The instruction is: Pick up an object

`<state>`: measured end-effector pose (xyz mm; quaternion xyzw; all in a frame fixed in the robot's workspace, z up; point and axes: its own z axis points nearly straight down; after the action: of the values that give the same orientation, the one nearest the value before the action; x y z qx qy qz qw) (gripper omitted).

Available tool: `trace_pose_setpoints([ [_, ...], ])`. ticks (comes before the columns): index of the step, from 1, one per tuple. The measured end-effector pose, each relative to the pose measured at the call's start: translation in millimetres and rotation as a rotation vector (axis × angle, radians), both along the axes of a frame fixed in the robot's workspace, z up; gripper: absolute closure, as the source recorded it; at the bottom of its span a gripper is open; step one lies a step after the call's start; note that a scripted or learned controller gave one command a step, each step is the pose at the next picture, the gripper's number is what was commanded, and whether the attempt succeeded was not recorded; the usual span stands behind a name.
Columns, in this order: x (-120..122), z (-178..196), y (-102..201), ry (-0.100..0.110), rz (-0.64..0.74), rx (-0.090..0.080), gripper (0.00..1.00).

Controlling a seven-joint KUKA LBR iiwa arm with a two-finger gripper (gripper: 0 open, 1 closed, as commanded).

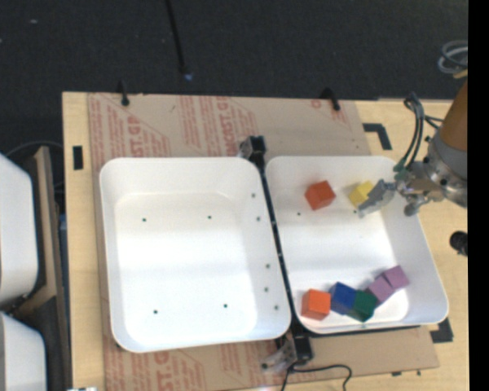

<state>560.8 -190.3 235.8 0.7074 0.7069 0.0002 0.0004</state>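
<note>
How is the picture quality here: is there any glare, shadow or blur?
Camera view: the two shallow white bins look bright, almost washed out; small coloured blocks cast soft shadows; the grey two-finger gripper is slightly blurred; the dark floor behind shows little detail.

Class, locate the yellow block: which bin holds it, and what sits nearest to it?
The yellow block lies in the right bin, near its far edge, between the orange block on its left and the gripper on its right.

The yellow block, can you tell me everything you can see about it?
The yellow block is a small, plain cube-like piece, solid yellow, maybe painted wood or plastic. It lies flat on the floor of the right bin, near its far edge, to the right of an orange block and apart from it. The gripper is right beside it, its near finger at the block's right side; whether they touch is unclear.
</note>
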Motion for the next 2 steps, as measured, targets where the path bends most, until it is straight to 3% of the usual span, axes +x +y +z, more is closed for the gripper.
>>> trace_pose_setpoints([
  [1,70.4,-142.2,26.4,0.011,0.003,0.003,0.00],
  [2,105.1,-134.9,51.1,-0.001,0.003,0.001,0.00],
])
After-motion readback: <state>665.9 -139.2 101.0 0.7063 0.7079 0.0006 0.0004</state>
